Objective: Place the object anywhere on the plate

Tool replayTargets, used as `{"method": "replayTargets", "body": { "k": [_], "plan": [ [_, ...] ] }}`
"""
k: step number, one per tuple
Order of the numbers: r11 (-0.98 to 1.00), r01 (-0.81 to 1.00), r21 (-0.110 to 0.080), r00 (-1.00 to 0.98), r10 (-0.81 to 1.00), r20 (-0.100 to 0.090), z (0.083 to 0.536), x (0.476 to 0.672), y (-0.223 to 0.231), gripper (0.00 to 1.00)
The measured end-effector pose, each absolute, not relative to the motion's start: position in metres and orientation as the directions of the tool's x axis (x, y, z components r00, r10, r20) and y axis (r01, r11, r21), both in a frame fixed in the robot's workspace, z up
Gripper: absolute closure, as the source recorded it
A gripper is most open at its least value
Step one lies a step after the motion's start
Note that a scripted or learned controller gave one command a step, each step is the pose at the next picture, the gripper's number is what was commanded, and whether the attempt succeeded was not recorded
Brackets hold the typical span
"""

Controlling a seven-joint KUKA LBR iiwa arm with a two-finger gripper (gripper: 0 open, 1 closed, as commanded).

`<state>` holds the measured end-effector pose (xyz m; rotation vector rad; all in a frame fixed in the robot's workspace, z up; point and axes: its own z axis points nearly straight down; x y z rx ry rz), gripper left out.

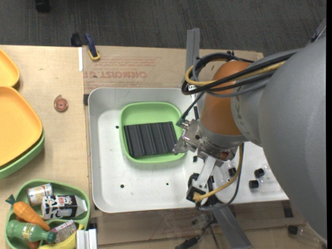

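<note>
Item: dark ribbed slab (150, 139), lying flat on green plate (150, 108), centre of white bin (104, 154). Likely stiff, light; grip across narrow edges. Hand (181, 141) at plate's 3 o'clock rim; grip state cannot be told.

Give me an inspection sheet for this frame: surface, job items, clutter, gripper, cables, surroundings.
Surface: shallow white bin on a wooden bench.
Job's things: dark ribbed rectangular block lies flat on the square green plate in the bin.
Clutter: small green bowl of toy food, stacked yellow plates, small round reddish disc, all left of the bin.
Gripper: two-finger gripper at the plate's right edge, beside the block; finger state unreadable.
Cables: black and yellow cables loop over the orange band; more hang below the wrist.
Surroundings: dark carpet behind the bench.
</note>
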<state>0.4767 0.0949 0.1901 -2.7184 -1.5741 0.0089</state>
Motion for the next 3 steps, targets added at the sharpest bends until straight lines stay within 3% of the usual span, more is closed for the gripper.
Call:
{"method": "replayTargets", "body": {
  "k": [1,2,3],
  "plan": [
    [-0.458,0.889,-0.004,0.458,0.889,-0.005,0.190,0.512,0.026,0.00],
    [-0.416,0.909,-0.004,0.416,0.909,-0.005,0.180,0.520,0.105,0.00],
    [-0.452,0.892,-0.003,0.452,0.892,-0.005,0.190,0.559,0.061,0.00]
  ]
}}
